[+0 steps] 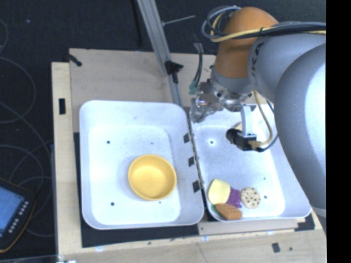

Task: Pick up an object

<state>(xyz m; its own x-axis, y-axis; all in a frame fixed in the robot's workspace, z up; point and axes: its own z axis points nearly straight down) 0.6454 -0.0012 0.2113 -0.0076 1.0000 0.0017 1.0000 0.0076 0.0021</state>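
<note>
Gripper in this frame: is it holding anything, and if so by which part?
Cannot be told. The gripper sits at the far corner of the right bin, and no object shows there. The yellow bowl lies in the left bin.

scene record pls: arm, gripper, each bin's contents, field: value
arm: grey KUKA arm, orange band, reaching in from the right
gripper: gripper over the far left corner of the right bin, by the divider
left bin: left bin holds a yellow bowl, upright, near its middle
right bin: right bin holds a cluster at its near left corner: yellow piece, purple piece, speckled round cookie, orange-brown piece
held: nothing visible between the fingers
</note>
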